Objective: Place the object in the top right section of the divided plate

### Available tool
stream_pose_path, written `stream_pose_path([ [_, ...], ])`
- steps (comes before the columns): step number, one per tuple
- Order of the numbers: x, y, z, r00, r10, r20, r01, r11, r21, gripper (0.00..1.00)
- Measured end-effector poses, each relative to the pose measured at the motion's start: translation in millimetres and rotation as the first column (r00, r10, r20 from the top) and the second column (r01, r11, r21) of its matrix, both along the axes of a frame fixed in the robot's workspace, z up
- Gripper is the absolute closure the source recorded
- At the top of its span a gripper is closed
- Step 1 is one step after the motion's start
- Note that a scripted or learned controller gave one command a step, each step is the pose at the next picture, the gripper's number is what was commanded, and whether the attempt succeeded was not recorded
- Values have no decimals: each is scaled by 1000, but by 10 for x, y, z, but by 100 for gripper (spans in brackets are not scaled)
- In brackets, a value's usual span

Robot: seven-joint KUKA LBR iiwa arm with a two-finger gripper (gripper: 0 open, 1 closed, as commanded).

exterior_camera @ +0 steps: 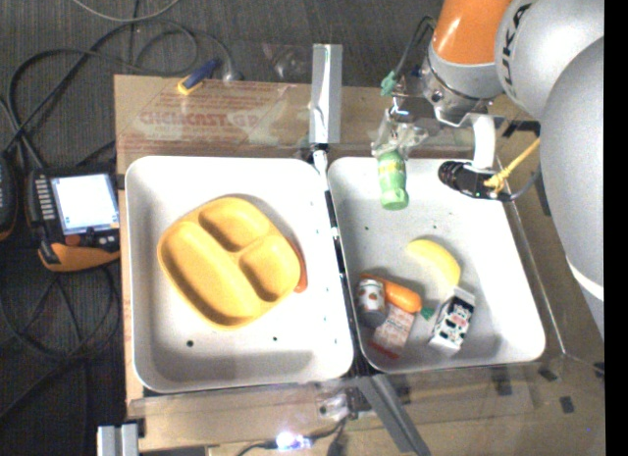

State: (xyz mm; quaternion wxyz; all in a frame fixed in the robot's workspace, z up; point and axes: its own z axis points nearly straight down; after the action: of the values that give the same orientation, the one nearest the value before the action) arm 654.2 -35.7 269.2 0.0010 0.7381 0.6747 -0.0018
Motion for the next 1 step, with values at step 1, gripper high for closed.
stream_pose_path([
  [1,-201,775,57,999,-39,-1,39,999,2,100],
])
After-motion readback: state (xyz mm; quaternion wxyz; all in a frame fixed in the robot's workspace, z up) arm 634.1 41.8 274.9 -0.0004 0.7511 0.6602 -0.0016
